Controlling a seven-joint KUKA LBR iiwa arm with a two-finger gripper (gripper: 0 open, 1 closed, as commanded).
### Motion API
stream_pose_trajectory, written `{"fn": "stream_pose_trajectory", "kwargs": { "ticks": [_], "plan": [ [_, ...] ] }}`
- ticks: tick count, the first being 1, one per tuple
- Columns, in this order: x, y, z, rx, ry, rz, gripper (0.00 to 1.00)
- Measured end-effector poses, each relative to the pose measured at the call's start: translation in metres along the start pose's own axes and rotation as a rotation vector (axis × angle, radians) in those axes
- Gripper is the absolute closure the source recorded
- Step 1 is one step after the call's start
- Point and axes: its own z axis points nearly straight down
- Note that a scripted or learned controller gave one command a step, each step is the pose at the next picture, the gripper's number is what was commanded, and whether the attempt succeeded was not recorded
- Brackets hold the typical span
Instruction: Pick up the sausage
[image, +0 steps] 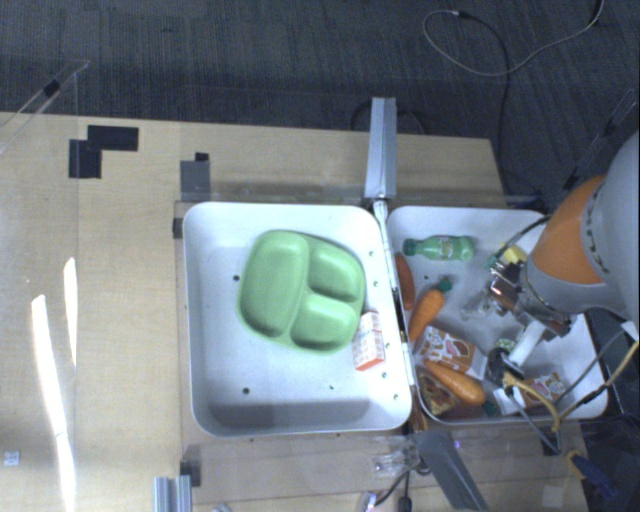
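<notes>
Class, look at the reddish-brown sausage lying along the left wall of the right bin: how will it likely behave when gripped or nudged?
The reddish-brown sausage looks round and smooth, so it may roll or slip. Pressed against the right white bin's wall beside the orange carrot, it probably leaves little finger room. It seems small, likely light.

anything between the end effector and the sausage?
Camera view: the carrot lies between the end effector and the sausage, which hugs the right bin's left wall.

Both white bins (200, 330) look like smooth, faintly glossy plastic, as does the matt green divided tray (300, 290). The bench (100, 300) looks like pale wood under a reflective sheen. The sausage (403, 280) has a smooth, shiny reddish-brown skin.
</notes>
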Motion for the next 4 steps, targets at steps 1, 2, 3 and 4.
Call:
{"fn": "stream_pose_trajectory", "kwargs": {
  "ticks": [1,2,3,4],
  "plan": [
    [-0.009,-0.003,0.000,-0.005,0.001,-0.041,0.00],
    [-0.006,-0.050,-0.001,-0.005,0.001,-0.041,0.00],
    [-0.003,-0.053,-0.001,-0.007,0.000,0.018,0.00],
    [0.024,-0.034,0.000,0.000,-0.002,0.315,0.00]
  ]
}}
